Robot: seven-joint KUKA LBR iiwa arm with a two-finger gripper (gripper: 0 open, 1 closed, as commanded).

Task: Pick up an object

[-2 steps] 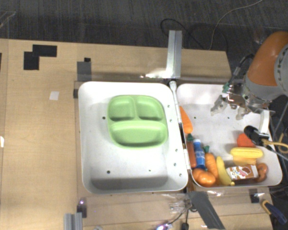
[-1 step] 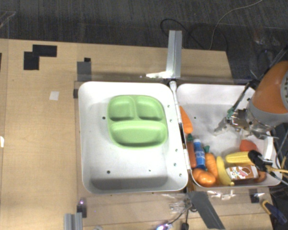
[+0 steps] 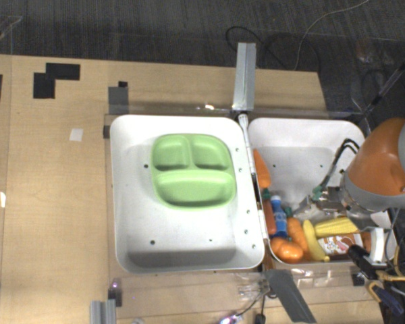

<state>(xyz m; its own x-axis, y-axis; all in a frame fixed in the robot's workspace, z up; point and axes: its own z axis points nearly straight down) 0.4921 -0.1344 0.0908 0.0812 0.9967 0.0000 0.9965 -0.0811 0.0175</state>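
The arm (image 3: 385, 167) is reaching in from the right, leaning over the right bin (image 3: 304, 140). The gripper (image 3: 322, 198) is hanging above smooth plastic toy food: banana (image 3: 314, 240), carrot (image 3: 262, 171), blue bottle (image 3: 279, 218). Its state cannot be determined. A glossy green divided plate (image 3: 192, 169) is lying in the left bin (image 3: 135, 201).

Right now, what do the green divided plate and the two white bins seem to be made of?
The green divided plate looks like moulded plastic with a matte finish: one even colour, soft rounded compartment edges, hardly any glare. The left bin and the right bin look like thin formed plastic, smooth and slightly glossy, with rounded corners and gentle shading on their walls. Painted metal cannot be ruled out.
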